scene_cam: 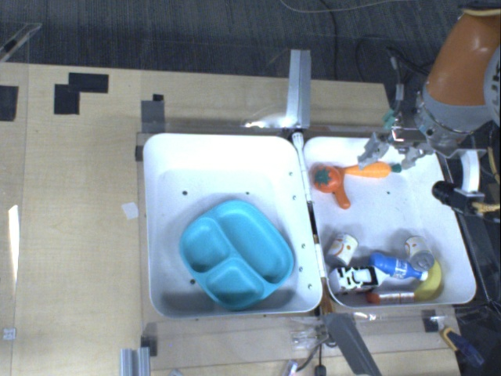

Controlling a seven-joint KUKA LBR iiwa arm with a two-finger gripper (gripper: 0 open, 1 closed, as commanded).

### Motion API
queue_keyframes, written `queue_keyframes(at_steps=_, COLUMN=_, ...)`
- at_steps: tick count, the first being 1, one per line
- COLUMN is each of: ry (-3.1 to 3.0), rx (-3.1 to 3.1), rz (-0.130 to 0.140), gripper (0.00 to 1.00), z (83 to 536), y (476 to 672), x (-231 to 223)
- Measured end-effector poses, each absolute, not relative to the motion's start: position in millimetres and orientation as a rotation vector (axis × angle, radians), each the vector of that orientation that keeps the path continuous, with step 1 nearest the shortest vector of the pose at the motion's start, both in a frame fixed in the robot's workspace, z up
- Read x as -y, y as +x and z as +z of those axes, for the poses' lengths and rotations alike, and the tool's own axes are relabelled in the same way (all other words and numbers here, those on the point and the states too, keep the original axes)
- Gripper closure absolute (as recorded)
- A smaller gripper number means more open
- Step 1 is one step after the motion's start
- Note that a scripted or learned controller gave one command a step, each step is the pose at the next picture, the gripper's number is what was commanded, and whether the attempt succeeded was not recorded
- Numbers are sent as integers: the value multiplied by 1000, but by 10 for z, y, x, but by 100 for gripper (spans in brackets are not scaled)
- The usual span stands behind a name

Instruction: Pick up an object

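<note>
My gripper (pixel 389 160) is over the far side of the right bin (pixel 450 233), open, with its grey fingers (pixel 368 153) spread wide. An orange toy carrot (pixel 368 171) lies crosswise directly below it, and its right end sits between the fingertips. The fingers are not closed on the carrot. Just to its left lies an orange round toy with a stem (pixel 330 182). Along the bin's near side are a blue bottle (pixel 398 268), a yellow banana (pixel 430 283), a small can (pixel 416 248), a white cup-like item (pixel 342 247) and a black-and-white toy (pixel 354 277).
The left bin (pixel 168 210) holds a blue divided plate (pixel 235 252). A metal divider (pixel 307 202) runs between the bins, with a post (pixel 300 88) at its far end. The arm's orange band (pixel 466 57) stands at the upper right, with cables beside it.
</note>
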State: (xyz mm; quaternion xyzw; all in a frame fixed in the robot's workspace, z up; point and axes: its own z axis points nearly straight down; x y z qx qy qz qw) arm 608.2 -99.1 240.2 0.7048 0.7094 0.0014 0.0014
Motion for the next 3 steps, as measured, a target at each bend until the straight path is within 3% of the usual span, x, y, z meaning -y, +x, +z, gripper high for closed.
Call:
queue_keyframes(at_steps=1, ry=2307, rx=-2124, rz=9, gripper=0, z=898, y=6117, x=821)
queue_keyframes(at_steps=2, ry=2305, rx=-2124, rz=19, gripper=100, z=1021, y=6141, x=800)
queue_keyframes(at_steps=3, ry=2175, rx=-2259, rz=8, gripper=100, z=2106, y=6312, x=356)
